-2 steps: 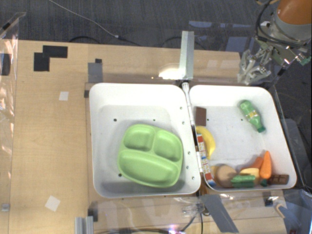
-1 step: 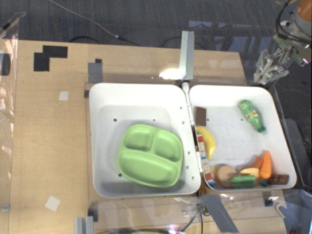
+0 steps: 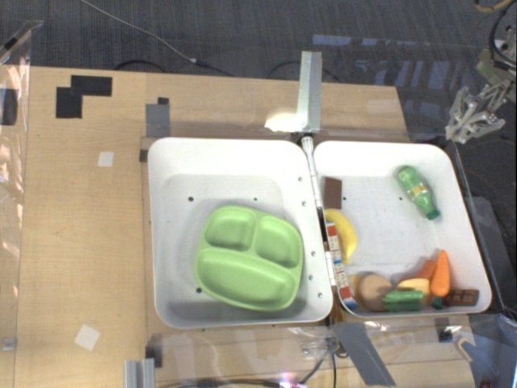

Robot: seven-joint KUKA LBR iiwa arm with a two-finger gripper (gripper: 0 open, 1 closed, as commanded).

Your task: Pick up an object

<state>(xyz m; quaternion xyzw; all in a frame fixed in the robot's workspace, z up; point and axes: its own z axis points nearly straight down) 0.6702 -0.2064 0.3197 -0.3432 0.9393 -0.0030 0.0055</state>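
The right bin (image 3: 452,168) holds several toy foods. A green bottle (image 3: 418,191) lies near its back right, and a brown block (image 3: 332,191) and a banana (image 3: 344,234) lie by its left wall. Crowded along the front are a tan round piece (image 3: 370,289), a green piece (image 3: 402,300), a yellow piece (image 3: 414,284), an orange carrot (image 3: 439,273) and a dark brown bar (image 3: 463,297). My gripper (image 3: 475,115) hangs beyond the bin's back right corner, outside it and well above the bottle in the view. Nothing is seen in it.
The left bin (image 3: 174,184) holds a green divided plate (image 3: 249,257) toward its front. A metal post (image 3: 310,91) stands behind the wall shared by the two bins. The wooden bench top (image 3: 73,217) spreads to the left.
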